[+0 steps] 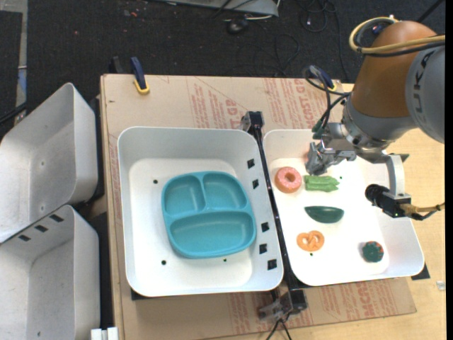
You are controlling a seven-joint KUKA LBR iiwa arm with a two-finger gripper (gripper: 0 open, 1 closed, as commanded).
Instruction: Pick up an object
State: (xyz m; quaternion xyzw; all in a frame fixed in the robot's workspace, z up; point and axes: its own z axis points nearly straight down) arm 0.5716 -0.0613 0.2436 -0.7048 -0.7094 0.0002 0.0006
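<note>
Right of centre in the frame, the hand [320,160] is seen low over the right bin [403,257]; its spread cannot be told. Just below it a green object [322,183] is found, a pink doughnut [288,179] lower left.

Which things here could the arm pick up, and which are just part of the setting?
Could be picked up: pink donut, green pea pod, dark green bowl-shaped piece, orange pretzel, small green and red piece. The gripper is above them.

Setting: blue divided plate, left bin, right bin.
</note>
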